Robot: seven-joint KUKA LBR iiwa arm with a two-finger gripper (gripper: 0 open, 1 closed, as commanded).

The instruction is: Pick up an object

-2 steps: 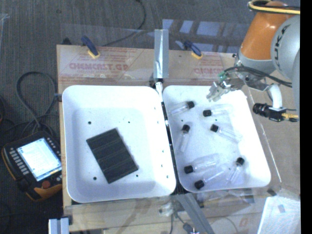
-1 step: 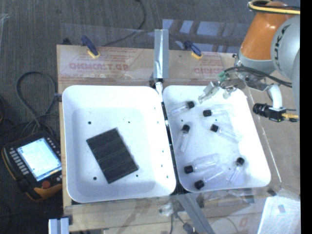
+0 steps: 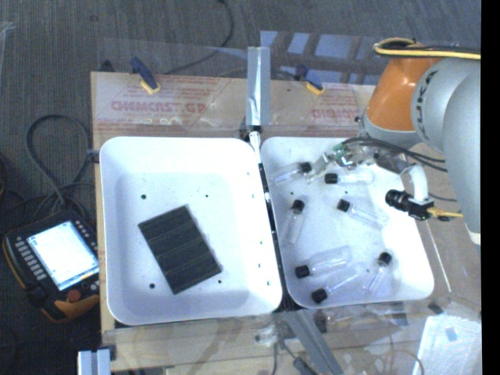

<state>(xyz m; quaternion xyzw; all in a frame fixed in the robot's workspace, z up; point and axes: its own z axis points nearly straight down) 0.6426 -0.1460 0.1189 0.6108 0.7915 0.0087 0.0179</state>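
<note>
**Op:** Vials (image 3: pixel 332 260) with black caps lie scattered in the right bin (image 3: pixel 426 283); I count about nine, all clear-bodied, most on their sides. Logging positions.

**Obs:** Where is the densest group?

**Op:** Toward the near edge of the right bin: three or four vials lie close together, one cap (image 3: pixel 319 296) just beside the front wall. Others sit along the far wall and through the middle, well apart from each other.

**Obs:** And the gripper?

**Op:** I see the gripper (image 3: pixel 344 156) low over the far part of the right bin, among the vials near the back wall. The arm (image 3: pixel 437 100) comes in from the right, orange band above the wrist. I cannot tell from this angle whether the fingers are apart or together, nor whether anything sits between them.

**Obs:** Left bin?

**Op:** The left bin (image 3: pixel 117 170) holds one dark ribbed rectangular pad (image 3: pixel 179 248), lying flat and turned at an angle. A handheld pendant (image 3: pixel 55 260) with a lit screen lies on the floor left of the bench.
</note>
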